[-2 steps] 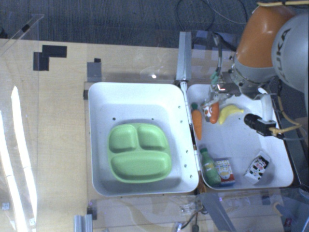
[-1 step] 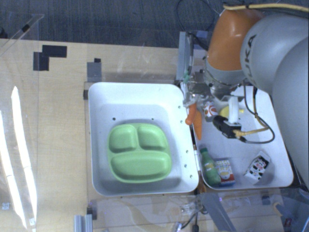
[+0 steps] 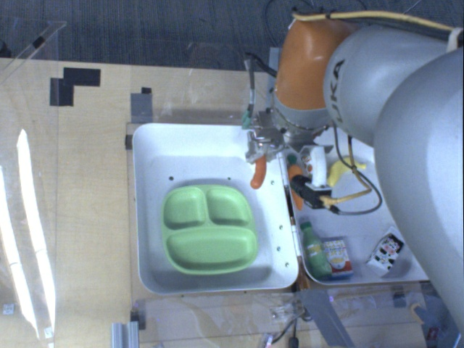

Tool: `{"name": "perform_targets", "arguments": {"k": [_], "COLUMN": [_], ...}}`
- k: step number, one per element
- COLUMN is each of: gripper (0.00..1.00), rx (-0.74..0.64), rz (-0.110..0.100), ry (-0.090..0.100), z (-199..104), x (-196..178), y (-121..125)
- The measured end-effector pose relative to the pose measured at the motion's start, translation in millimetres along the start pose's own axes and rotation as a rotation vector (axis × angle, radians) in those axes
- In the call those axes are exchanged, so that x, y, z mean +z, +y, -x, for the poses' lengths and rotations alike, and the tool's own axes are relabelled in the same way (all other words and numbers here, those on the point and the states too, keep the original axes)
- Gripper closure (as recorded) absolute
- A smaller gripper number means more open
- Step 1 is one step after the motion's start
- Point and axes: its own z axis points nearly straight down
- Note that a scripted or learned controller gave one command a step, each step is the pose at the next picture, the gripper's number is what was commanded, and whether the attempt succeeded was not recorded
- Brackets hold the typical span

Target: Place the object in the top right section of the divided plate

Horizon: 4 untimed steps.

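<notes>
A green plastic divided plate (image 3: 210,246), moulded with two small sections above one wide section, is seen lying in the left shallow white bin (image 3: 148,194). The two-finger gripper (image 3: 256,155) of the grey arm is placed just beyond the plate's upper right corner, over the bin floor; its fingers are closed on the upper end of a small orange elongated object (image 3: 257,174), which is held hanging downward. The object's lower tip is seen near the plate's top right section (image 3: 230,206) but apart from the plate's rim. Well to the right of the plate, in the right shallow white bin (image 3: 362,230), a green plastic bottle (image 3: 314,249) is laid just beside a small colourful carton (image 3: 338,257); farther right of the plate, a black-and-white patterned card-like item (image 3: 388,248) is seen.
</notes>
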Motion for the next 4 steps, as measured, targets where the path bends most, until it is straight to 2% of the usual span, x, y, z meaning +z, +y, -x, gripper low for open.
{"name": "perform_targets", "arguments": {"k": [1, 2, 3, 4], "gripper": [1.00, 1.00, 1.00, 0.00], "rx": [-0.053, 0.026, -0.038, -0.037], "rz": [0.001, 0.000, 0.000, 0.000], "ry": [0.000, 0.001, 0.001, 0.001], "z": [12, 1, -15, -15], "x": [-4, 7, 25, 25], "y": [-35, -37, -43, -43]}}
